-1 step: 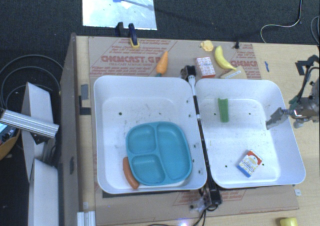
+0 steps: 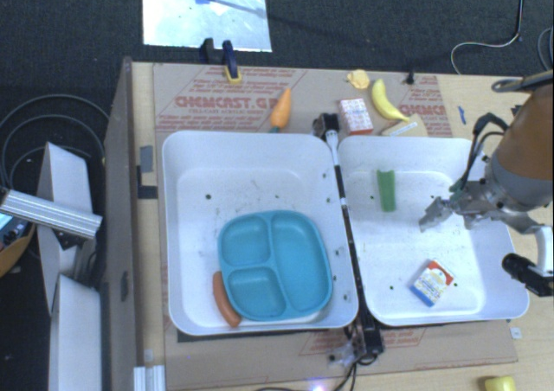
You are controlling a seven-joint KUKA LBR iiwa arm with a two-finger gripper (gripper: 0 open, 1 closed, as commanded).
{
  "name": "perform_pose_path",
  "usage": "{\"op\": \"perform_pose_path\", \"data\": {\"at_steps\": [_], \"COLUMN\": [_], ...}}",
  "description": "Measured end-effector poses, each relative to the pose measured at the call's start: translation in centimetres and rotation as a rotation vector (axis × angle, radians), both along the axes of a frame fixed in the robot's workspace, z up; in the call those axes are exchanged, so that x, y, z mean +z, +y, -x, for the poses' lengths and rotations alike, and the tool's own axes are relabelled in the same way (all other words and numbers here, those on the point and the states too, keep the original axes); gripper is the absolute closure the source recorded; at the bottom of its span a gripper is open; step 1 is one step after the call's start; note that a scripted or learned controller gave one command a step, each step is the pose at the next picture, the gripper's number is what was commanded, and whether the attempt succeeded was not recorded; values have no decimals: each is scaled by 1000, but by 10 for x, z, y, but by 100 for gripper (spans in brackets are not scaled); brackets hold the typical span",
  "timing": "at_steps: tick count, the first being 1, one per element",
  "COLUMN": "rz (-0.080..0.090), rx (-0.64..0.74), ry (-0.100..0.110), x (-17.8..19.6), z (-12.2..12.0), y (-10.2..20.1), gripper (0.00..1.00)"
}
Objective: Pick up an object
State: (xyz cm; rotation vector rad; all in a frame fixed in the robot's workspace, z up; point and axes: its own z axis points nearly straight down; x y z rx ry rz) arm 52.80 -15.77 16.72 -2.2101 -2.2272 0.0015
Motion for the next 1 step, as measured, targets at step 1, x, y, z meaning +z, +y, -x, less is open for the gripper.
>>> {"op": "perform_pose_path", "data": {"at_steps": [1], "rz": [1], "rx": [3], "ry": [-8], "x": [-86], "z": [-66], "y": [55], "gripper": [0]}}
